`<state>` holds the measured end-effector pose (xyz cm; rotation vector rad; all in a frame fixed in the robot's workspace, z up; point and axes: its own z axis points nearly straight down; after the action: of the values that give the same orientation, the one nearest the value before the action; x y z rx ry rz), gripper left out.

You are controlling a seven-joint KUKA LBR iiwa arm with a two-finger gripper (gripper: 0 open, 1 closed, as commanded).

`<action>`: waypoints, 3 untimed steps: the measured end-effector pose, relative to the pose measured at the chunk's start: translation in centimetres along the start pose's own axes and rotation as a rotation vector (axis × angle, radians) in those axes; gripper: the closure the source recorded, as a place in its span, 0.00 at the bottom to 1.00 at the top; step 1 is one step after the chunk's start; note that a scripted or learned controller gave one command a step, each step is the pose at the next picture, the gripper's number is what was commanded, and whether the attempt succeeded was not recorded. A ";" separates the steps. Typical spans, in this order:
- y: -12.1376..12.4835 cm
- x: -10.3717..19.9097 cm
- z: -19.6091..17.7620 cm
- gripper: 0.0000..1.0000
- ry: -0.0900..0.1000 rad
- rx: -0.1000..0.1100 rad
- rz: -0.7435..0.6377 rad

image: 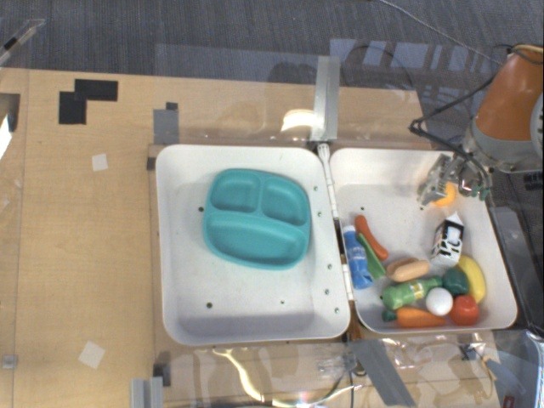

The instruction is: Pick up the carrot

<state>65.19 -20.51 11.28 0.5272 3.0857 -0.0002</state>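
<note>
Carrot (371, 237) lies slantwise near the left wall of the right bin (387, 167), beside a blue tube (356, 258). Rigid, light, smooth plastic by appearance; grasp mid-shaft across its width. Gripper (446, 181) near the far-right corner, finger state indeterminate.

The scene is evenly and brightly lit from above, with soft, faint shadows under the teal divided plate (256, 218) and along the inner walls of the left bin (174, 253). A pale glare patch sits on the bench (76, 228) by the bins' far edge, and clear panels give streaky reflections along the near edge. Focus is slightly soft overall, and the gripper (448, 183) looks blurred.
</note>
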 end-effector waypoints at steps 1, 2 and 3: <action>11.3 6.2 -3.8 1.00 0.000 -0.005 0.102; 7.3 3.2 2.3 1.00 -0.002 -0.002 -0.107; -0.9 1.6 1.9 1.00 -0.002 0.002 -0.550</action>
<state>63.42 -20.83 9.33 -0.3311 3.1118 -0.0078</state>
